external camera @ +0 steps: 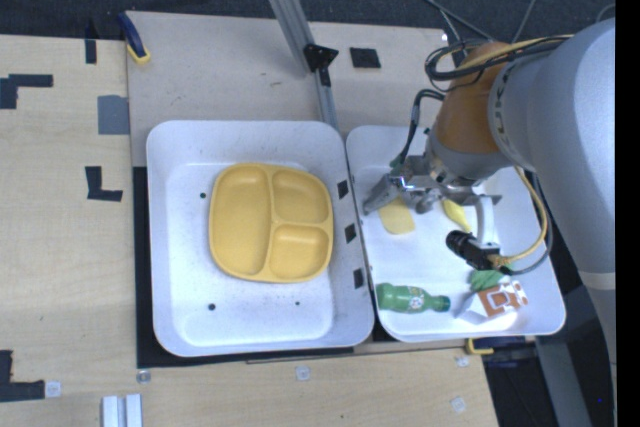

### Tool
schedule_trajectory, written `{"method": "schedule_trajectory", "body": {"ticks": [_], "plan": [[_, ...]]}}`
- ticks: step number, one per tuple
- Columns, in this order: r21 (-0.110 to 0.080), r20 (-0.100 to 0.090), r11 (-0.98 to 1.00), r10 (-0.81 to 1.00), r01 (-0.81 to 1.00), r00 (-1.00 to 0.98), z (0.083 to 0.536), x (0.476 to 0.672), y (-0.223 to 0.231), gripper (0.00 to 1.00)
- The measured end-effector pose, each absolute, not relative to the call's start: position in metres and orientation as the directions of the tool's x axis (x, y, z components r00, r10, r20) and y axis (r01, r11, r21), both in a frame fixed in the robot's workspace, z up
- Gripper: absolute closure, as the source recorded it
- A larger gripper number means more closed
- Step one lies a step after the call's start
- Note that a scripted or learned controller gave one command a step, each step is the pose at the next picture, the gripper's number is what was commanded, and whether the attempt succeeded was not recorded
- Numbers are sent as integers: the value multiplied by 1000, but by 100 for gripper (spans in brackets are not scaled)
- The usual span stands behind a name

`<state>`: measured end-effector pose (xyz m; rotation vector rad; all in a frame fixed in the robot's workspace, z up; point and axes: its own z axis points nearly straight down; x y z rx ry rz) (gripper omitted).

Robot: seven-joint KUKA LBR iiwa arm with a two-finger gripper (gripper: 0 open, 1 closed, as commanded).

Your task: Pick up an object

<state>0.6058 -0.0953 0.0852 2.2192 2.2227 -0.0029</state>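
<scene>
The arm (520, 105) reaches in from the right and hangs over the right-hand bin (535, 310), wrist pointing down. The gripper (405, 195) sits low over the upper-left part of that bin, its metal fingers (380, 197) splayed apart, one angled toward the divider between the bins. Nothing is visible between them, so it holds nothing. A pale yellow block (398, 219) lies on the bin floor just below and beside the fingertips; it appears to be the likeliest target, though whether a finger touches it cannot be resolved at this slant.

Other candidates share the same bin. A green bottle (410, 298) lies on its side near the front wall. An orange-and-white carton (500, 298) rests in the front right corner, with a small green item (486, 279) just beside it. A second yellow piece (456, 212) is partly hidden under the wrist.

The left-hand bin (170, 245) carries a yellow divided tray (270, 221), lying flat near its middle (well apart from the gripper, and probably too broad for these fingers).

Judgement: the grasp is not yet made. The open stance suits a descent that brackets the block before closing.
</scene>
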Motion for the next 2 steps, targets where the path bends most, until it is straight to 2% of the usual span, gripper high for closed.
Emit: {"method": "schedule_trajectory", "body": {"ticks": [1, 2], "plan": [[7, -4, 2, 1000, 1000, -2, 99, 608, -96, 100], [3, 0, 0, 1000, 1000, 0, 153, 600, -101, 100]]}}
